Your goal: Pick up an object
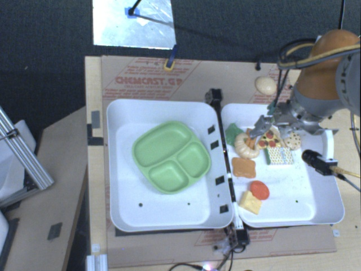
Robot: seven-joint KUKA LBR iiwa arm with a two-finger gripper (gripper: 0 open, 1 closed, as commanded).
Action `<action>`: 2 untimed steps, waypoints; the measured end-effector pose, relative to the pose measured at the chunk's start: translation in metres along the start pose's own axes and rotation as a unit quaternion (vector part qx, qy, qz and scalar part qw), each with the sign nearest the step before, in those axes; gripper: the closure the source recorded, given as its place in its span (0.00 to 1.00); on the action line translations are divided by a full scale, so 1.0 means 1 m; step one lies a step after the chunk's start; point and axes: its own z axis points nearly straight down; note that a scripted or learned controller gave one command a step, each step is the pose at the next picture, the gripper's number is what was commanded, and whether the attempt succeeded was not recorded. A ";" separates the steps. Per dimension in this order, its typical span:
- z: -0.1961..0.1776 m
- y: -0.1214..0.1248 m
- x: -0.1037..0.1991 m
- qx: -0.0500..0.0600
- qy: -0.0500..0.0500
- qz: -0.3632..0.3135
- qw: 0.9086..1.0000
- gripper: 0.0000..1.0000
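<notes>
My gripper (262,127) hangs low over the back left part of the right bin (321,208). Just below it lies a pale, ribbed pumpkin-shaped toy (246,145), and a pizza slice toy (271,138) lies right beside it. A green leafy piece (233,132) rests to the left, against the bin's wall. Nearer the front lie an orange toast-like square (243,167), a red round slice (259,189) and a yellow wedge (250,202). A colourful patterned block (280,155) and a speckled cookie (293,141) sit under the wrist.
The left bin (127,208) holds a green divided plate (171,156). A pale egg-shaped object (265,85) lies on the bench behind the right bin. The arm (321,78) comes in from the right above that bin's back edge.
</notes>
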 end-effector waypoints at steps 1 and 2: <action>0.042 0.000 0.003 0.001 0.000 0.001 1.000 0.00; 0.084 -0.004 0.004 0.001 0.000 0.001 1.000 0.00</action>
